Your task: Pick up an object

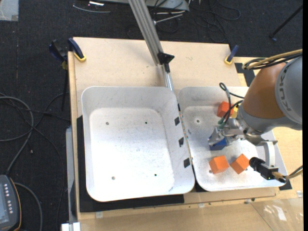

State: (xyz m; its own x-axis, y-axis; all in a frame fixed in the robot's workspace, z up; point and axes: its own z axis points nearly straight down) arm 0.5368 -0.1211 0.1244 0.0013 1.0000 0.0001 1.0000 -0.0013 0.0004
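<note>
Two orange blocks [229, 164] front, third [222, 109] behind.

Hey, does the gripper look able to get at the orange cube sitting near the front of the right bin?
Probably yes. The orange cube lies in the open on the right bin's floor, apart from the other orange block beside it, and the gripper hovers just behind it with nothing between them.

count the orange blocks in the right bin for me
3. One orange block lies near the front of the right bin, a second just right of it, a third farther back beside the arm. More may be hidden under the arm.
</note>
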